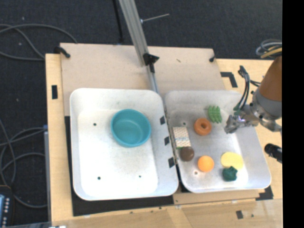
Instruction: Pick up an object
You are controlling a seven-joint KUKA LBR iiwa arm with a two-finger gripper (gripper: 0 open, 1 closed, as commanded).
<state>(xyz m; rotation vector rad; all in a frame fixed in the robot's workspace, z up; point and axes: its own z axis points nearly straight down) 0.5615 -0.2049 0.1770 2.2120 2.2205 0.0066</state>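
The arm (271, 87) is running off the right edge, and the hand (232, 124) is showing too small to read its fingers.

Wooden bench (118, 65) bears two white bins: left bin (85, 127), right bin (251, 165), touching.

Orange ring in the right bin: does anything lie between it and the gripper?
Nothing visible does. The orange ring lies just left of the gripper with bare bin floor between them; the green ridged piece sits above that line.
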